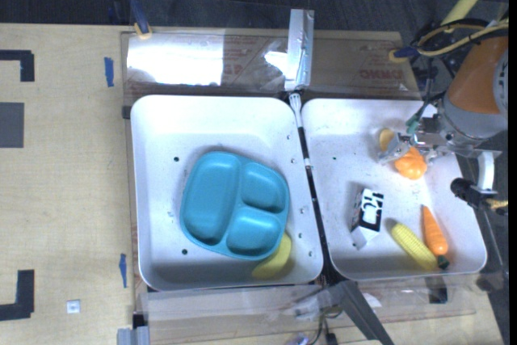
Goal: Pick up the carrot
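Carrot (435,231) lying flat on the floor of the right bin (339,133), toward its near right corner, orange body running roughly front to back, dark stub at the near end. Free of any grip, nothing touching it from above. Just to its left, almost alongside and angled, a yellow corn cob (413,246). Further left again, a small black-and-white carton (367,216), tilted, close to the corn's upper end.

Up the bin, well apart from the carrot, a rounded orange fruit-like piece (411,166) with a smaller yellow scrap (386,140) beside it to the left. Directly over that orange piece, the pincer (418,143), reaching in from the right on the grey arm (477,121) with the orange band (485,81) above the wrist. Cannot tell whether apart or together: tips blurred and tangled with the object beneath. Yellow cabling (452,40) looping above the arm.

In the left bin (153,133), a blue divided plate (234,204) with three compartments, lying slightly tilted across the middle. At its near right edge, half tucked under the rim, a yellow rounded item (275,258).

Both bins side by side on the pale wooden worktop (56,174), clear plastic sheeting (210,52) behind them, blue tape marks (108,70) along the left.
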Available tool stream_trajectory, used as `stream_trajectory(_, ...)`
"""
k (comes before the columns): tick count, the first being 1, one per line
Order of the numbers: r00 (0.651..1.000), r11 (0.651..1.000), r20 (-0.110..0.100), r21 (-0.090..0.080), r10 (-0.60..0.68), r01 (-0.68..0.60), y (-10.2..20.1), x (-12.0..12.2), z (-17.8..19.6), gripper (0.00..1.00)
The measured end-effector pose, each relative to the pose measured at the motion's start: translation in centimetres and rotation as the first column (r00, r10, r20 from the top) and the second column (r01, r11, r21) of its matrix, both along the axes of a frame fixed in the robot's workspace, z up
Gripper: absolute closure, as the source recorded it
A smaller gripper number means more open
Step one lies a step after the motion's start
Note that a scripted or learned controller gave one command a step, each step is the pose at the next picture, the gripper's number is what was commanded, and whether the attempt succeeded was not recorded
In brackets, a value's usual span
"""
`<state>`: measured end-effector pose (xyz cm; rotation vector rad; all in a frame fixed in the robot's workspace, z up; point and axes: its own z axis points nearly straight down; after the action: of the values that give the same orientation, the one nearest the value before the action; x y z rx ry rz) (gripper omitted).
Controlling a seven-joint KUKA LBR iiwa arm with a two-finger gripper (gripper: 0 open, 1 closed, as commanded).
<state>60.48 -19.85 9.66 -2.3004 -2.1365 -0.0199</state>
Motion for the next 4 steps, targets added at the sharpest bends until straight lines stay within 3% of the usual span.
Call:
stream_trajectory(1, 0.973, 0.973, -0.002, -0.010, 0.229, -0.229, 7.3, -0.6, -0.9, 1.00)
stream_trajectory(2, 0.939, 0.939, 0.003, -0.014, 0.345, -0.345, 9.5, -6.6, -0.7, 1.00)
stream_trajectory(3, 0.934, 0.934, -0.002, -0.011, 0.358, -0.358, 16.8, -3.1, 8.9, 1.00)
stream_trajectory(4, 0.935, 0.935, -0.008, -0.010, 0.355, -0.355, 16.6, -3.2, 8.7, 0.00)
